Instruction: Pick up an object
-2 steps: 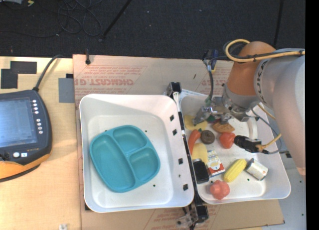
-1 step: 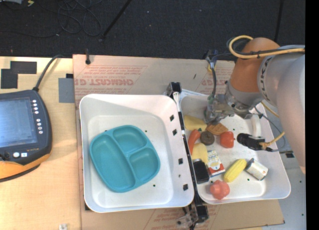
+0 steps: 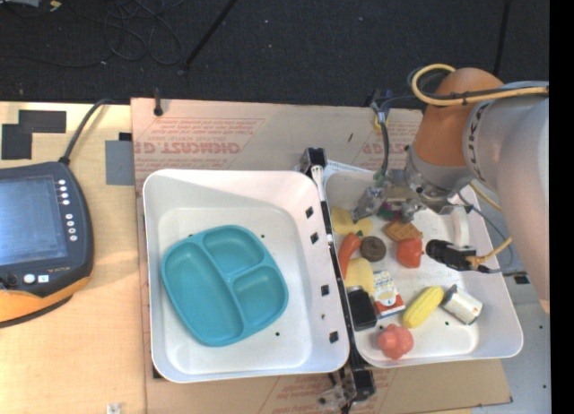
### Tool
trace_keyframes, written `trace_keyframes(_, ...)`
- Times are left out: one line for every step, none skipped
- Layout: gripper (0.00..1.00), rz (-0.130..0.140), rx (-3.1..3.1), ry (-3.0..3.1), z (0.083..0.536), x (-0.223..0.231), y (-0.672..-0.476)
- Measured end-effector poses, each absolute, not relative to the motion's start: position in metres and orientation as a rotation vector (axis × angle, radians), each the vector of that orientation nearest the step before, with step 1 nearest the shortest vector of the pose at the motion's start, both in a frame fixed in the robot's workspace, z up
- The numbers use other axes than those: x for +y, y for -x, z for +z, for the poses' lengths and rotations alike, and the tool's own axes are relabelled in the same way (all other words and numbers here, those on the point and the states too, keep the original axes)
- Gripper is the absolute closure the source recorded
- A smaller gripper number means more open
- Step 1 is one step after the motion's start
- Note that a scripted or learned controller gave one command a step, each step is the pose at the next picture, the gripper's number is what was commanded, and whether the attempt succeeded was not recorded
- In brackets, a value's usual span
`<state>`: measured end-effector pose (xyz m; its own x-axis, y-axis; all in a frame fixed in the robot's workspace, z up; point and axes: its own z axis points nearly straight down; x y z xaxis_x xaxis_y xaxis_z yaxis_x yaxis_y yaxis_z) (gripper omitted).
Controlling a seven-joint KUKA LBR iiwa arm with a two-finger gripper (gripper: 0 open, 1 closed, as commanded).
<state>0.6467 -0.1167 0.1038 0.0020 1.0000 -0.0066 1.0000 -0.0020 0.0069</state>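
My gripper (image 3: 384, 203) hangs low over the far end of the right bin (image 3: 502, 336), under the grey arm with its orange band. Just below it lie a brown cracker-like piece (image 3: 401, 231) and a red piece (image 3: 409, 252). A yellow item (image 3: 344, 219) sits to its left. Nearer the front of the bin are an orange carrot-like piece (image 3: 347, 256), a brown ring (image 3: 372, 248), a pale yellow piece (image 3: 360, 274), a black block (image 3: 361, 307), a small red and white box (image 3: 387, 292), a corn cob (image 3: 421, 306), a white cylinder (image 3: 462, 306) and a red fruit (image 3: 395, 340).
The left bin (image 3: 179, 197) holds a teal divided plate (image 3: 224, 284). A black divider strip (image 3: 325, 251) runs between the bins. A teach pendant (image 3: 40, 228) lies on the bench at far left. Cardboard (image 3: 224, 139) lies under both bins.
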Motion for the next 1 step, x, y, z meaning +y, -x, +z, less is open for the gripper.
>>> trace_keyframes(1.0,-0.001,2.211,-2.221,0.114,-0.1182,-0.6465)
